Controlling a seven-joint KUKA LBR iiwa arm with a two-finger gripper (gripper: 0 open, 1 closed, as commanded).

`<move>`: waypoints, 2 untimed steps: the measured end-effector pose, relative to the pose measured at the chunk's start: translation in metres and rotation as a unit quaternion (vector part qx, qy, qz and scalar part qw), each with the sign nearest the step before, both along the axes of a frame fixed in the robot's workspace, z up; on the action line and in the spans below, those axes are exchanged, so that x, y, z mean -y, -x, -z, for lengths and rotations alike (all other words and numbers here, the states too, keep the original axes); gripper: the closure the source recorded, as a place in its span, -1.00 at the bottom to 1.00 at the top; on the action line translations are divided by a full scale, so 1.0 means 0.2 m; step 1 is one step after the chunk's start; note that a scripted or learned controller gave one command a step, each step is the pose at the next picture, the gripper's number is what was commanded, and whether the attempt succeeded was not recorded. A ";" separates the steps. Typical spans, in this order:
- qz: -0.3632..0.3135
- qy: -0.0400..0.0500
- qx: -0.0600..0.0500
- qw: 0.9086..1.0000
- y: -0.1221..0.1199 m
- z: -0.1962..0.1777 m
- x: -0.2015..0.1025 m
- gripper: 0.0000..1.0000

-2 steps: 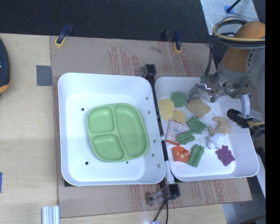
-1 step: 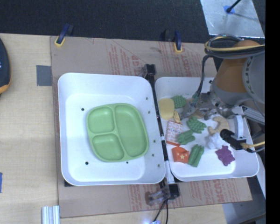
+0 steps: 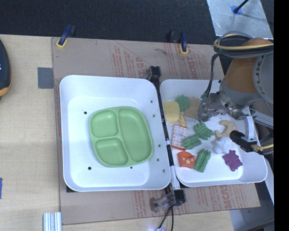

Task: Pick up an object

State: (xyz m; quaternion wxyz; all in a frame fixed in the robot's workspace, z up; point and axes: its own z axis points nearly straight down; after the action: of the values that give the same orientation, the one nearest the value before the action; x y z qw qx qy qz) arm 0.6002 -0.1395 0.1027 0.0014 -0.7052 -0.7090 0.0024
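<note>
While the arm [image 3: 245, 76] leans in from the right, its hand [image 3: 209, 110] hangs low over the right bin [image 3: 253, 176]; I cannot tell its state. Small toys [image 3: 197, 138] crowd that bin, and the left bin [image 3: 70, 143] carries a green divided plate [image 3: 120, 136].

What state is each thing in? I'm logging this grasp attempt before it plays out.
Gripper: low over the right bin, finger state unclear.
Green divided plate: flat in the left bin, compartments bare.
Purple toy: lying loose.
Yellow piece: lying loose near the divider.
</note>
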 end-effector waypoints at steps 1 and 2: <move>-0.001 0.000 0.000 1.000 0.00 0.00 0.00 -1.00; 0.001 -0.001 -0.001 1.000 0.19 -0.07 -0.03 -1.00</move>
State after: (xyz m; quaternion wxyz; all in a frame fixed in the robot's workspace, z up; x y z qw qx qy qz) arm 0.5623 -0.1344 0.1175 0.0026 -0.7059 -0.7083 0.0025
